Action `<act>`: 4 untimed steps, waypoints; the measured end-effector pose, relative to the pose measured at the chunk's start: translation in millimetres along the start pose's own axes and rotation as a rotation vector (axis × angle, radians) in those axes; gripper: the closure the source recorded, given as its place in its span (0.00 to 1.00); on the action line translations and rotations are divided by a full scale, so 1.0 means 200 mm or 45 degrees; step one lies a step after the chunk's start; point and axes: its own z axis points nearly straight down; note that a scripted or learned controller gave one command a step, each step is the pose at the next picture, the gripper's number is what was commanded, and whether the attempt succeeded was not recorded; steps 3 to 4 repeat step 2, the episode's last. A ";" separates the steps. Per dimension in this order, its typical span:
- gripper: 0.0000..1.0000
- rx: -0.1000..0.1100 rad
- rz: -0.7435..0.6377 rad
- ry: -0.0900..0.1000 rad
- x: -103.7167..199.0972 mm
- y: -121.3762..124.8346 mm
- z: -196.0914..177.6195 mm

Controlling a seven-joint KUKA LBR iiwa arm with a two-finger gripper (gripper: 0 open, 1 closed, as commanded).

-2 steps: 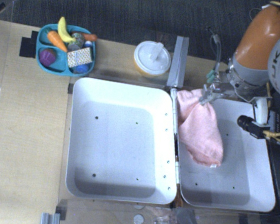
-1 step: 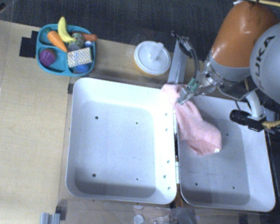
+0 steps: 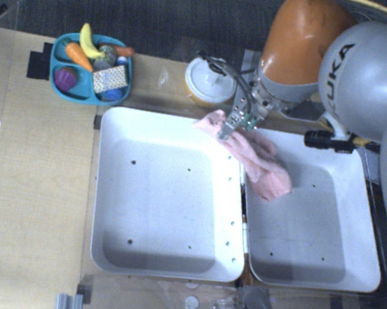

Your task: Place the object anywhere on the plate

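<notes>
Left bin [image 3: 159, 252]: shallow, white, square; bare floor with small dark dots.

Right bin [image 3: 319, 273]: same make, touching the left bin along their shared wall. Contents: the lower end of a pink cloth [image 3: 253, 158].

Pink cloth: crumpled, draped from the back corner of the left bin at 11 o'clock, over the shared wall, down to 5 o'clock into the right bin.

Gripper [image 3: 231, 127]: at the cloth's upper end, fingers closed to a narrow pinch with a fold of the cloth between them.

Plate [image 3: 209, 81]: white, round, on the bench at 12 o'clock of the left bin, just beyond its back rim; the cloth is near it but not on it.

Blue tray [image 3: 55, 68]: compartmented, at 10 o'clock; holds a banana [image 3: 88, 41], a carrot [image 3: 78, 55], a purple item and other small pieces.

Arm [image 3: 373, 75]: grey with orange band, looming over the right bin's back edge at 1 o'clock.
</notes>
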 end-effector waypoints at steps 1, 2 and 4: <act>1.00 -0.002 -0.510 0.001 0.16 0.17 0.00; 0.00 -0.003 -0.509 0.001 0.16 0.17 0.00; 0.00 -0.003 -0.509 0.001 0.16 0.17 0.00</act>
